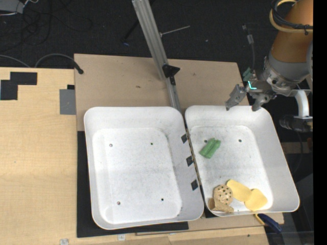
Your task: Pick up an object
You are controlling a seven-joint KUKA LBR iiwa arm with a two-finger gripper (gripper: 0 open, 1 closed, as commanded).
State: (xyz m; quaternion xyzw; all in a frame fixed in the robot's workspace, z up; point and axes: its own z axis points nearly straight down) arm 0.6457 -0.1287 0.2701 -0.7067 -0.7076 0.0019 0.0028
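Note:
The right bin (265,137) holds a green block (210,148) near its left wall, a yellow object (247,194) at its front, and a tan, holed, cookie-like piece (222,197) beside the yellow one. My gripper (246,100) hangs above the back edge of the right bin, fingers spread open with nothing between them. It is well behind and to the right of the green block.
The left bin (102,131) sits next to the right one, joined by black clips (189,160). A slanted aluminium rail (153,45) rises behind the bins. The wooden bench extends to the left.

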